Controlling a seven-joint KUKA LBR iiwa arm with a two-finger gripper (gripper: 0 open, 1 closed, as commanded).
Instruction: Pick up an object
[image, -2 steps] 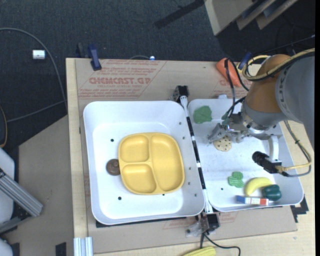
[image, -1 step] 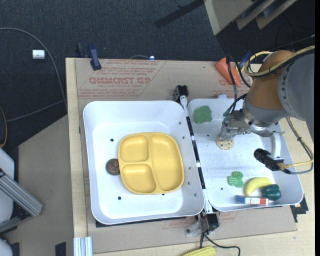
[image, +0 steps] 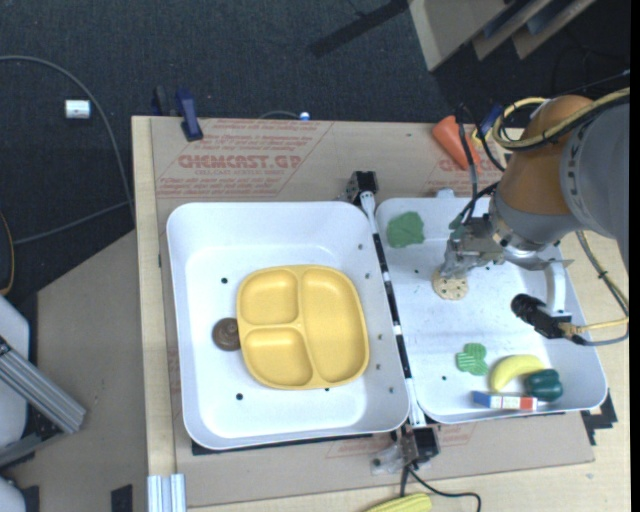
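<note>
Camera view: pincer (image: 455, 272) lowered into right bin (image: 585, 385), tips just above or touching round tan cookie (image: 451, 289); whether clenched or released, impossible to tell. Elsewhere in right bin: green leafy piece (image: 405, 229) near back, small green piece (image: 472, 358), banana (image: 512, 371), dark teal object (image: 545, 383) and marker (image: 505, 401) near front. In left bin (image: 190, 250): yellow divided plate (image: 301, 326), small brown disc (image: 226, 334) touching plate's left edge.
</note>
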